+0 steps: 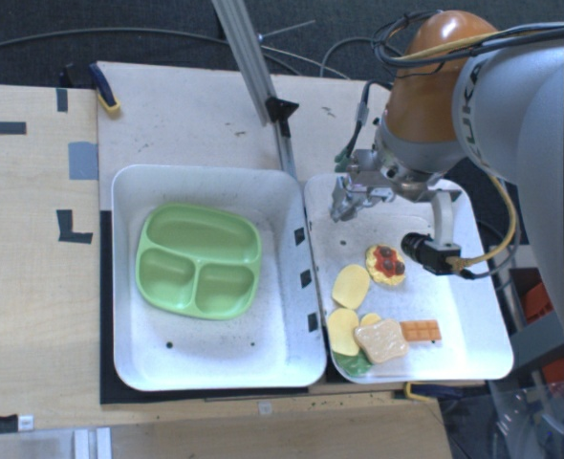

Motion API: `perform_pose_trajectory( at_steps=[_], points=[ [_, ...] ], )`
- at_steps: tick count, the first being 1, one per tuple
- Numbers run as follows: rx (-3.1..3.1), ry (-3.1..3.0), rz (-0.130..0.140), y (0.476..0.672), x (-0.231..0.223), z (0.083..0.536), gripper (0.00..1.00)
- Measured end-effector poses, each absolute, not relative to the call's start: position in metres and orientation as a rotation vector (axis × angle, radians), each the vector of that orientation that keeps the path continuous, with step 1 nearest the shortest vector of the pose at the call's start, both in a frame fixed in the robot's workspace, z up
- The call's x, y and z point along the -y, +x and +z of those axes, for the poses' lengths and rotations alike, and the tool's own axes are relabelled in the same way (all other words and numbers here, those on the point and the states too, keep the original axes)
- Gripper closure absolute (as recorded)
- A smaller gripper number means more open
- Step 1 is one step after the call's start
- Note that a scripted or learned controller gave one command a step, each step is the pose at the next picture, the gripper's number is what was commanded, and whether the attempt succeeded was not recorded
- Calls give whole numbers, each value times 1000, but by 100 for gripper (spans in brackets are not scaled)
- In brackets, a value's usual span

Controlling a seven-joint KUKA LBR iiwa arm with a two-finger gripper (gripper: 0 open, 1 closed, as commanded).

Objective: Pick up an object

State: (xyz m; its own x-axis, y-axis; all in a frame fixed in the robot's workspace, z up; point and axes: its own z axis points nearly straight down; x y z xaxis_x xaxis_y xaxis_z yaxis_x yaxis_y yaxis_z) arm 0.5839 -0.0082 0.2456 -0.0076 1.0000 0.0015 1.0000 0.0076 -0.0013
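Note:
The right bin (473, 347) holds several toy foods near its front left. A small round pizza piece (385, 264) lies mid-bin. Two yellow oval slices (351, 286) (342, 329) sit to its left and front. A tan bread slice (381, 340) rests beside an orange wafer (419, 331), with a green piece (352, 362) partly hidden under the bread. My gripper (346, 204) hangs over the bin's back left corner, above bare floor, well behind the yellow slices and the pizza piece. Nothing shows in its grasp.
The left bin (121, 285) carries a green divided plate (199, 261). A slanted metal bar (249, 51) runs down to the wall between the bins. A black cable fitting (425, 251) hangs from the arm just right of the pizza piece.

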Motion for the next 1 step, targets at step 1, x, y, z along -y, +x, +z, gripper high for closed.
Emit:
perform_pose_trajectory(
  at_steps=[1],
  points=[
    [2229, -2211, -1, 600, -51, 243, 100]
  ],
)
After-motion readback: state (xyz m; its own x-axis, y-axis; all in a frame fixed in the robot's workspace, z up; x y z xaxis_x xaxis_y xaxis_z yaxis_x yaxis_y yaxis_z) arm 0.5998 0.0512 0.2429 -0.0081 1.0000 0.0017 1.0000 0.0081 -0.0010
